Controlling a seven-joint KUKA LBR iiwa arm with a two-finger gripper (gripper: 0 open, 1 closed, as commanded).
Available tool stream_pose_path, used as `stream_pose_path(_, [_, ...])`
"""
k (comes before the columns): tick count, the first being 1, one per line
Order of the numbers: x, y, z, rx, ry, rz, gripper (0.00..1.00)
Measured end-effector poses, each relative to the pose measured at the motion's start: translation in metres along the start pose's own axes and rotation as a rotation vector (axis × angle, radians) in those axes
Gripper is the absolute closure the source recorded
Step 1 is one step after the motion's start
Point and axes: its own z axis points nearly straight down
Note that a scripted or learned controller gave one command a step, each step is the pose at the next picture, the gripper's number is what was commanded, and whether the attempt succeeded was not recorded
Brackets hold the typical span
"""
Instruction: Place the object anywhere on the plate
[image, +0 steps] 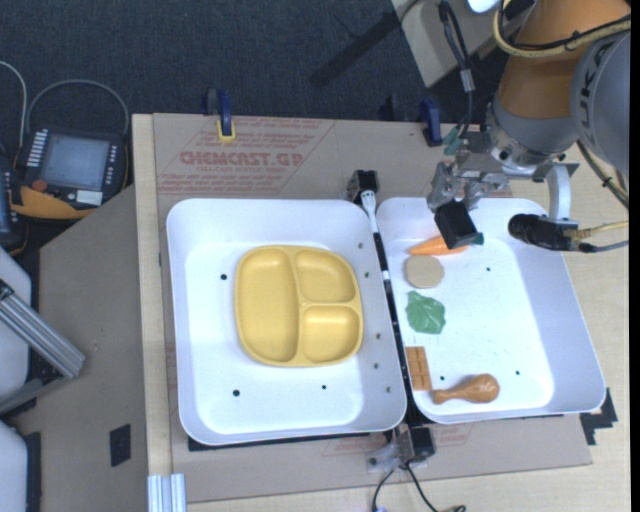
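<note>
Where the two white bins sit side by side on the bench (300, 150), a yellow divided plate (298, 304) with three compartments is seen lying flat in the middle of the left bin (200, 380). The right bin (560, 340) is occupied by several toy food pieces along its left side. An orange carrot-like piece (428, 247) lies near the bin's upper left, partly covered by the hand (456, 226), which is lowered right over it at the end of the grey arm (545, 100) with its orange band. Whether the hand is spread or closed cannot be told from this angle, and nothing can be made out between its tips. Just below the carrot a round tan cookie-like disc (424, 271) is found, and below that a green leafy piece (426, 314). Further down, a small brown rectangular piece (417, 367) rests against the bin's left wall, and a brown drumstick (466, 390) lies beside it near the bottom edge. All of these pieces are well apart from the plate, with the bin walls between.
</note>
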Motion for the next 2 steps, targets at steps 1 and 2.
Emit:
stream_pose_path(1, [0.055,-0.017,0.009,0.002,0.0,0.001,1.0])
stream_pose_path(2, [0.107,-0.027,0.0,0.001,0.0,0.0,1.0])
